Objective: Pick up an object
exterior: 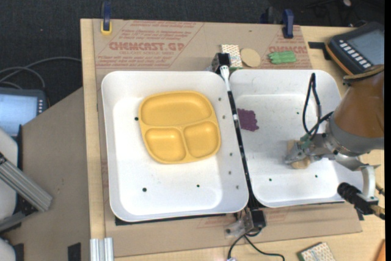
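In the right bin [278, 85], my gripper [299, 156] is down near the floor, toward the right of the bin's middle. A small tan object [299, 162] lies right under its tip, touching or nearly touching it. A flat purple piece [247, 119] rests on the bin floor near the left wall, well apart from the gripper. A yellow three-compartment tray [179, 126] lies in the left bin [122, 150]. The arm's orange band [363, 110] rises at the right edge.
A tan disc [250, 57] and a green object [282, 57] lie on the cardboard behind the bins. A black cable [313, 104] loops down along the arm. A black clamp [221, 62] sits where the bins meet at the back.
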`<state>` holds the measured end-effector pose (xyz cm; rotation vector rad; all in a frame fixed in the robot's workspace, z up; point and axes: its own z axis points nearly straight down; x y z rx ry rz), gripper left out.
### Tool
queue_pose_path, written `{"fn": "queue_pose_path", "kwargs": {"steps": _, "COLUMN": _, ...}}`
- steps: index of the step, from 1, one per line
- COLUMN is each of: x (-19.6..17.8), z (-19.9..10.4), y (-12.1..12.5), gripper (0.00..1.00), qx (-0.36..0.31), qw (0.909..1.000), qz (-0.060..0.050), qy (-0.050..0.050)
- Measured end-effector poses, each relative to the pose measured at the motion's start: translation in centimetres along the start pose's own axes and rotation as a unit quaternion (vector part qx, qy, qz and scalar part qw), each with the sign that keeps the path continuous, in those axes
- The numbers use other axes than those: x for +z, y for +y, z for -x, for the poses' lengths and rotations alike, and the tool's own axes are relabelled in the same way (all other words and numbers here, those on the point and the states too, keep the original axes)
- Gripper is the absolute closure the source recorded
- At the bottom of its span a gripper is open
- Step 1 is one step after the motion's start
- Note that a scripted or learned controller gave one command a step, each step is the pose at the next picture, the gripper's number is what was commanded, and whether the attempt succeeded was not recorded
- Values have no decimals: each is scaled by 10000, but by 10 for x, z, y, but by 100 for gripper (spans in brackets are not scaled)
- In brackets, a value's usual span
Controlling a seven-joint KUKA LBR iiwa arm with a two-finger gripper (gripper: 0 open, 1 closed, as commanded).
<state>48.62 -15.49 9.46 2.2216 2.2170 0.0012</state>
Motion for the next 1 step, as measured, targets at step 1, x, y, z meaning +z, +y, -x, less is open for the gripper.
{"fn": "queue_pose_path", "kwargs": {"steps": 1, "x": -96, "z": -78, "y": 28, "gripper": 100, "qx": -62, "qw": 10000, "qz": 43, "qy": 16}}
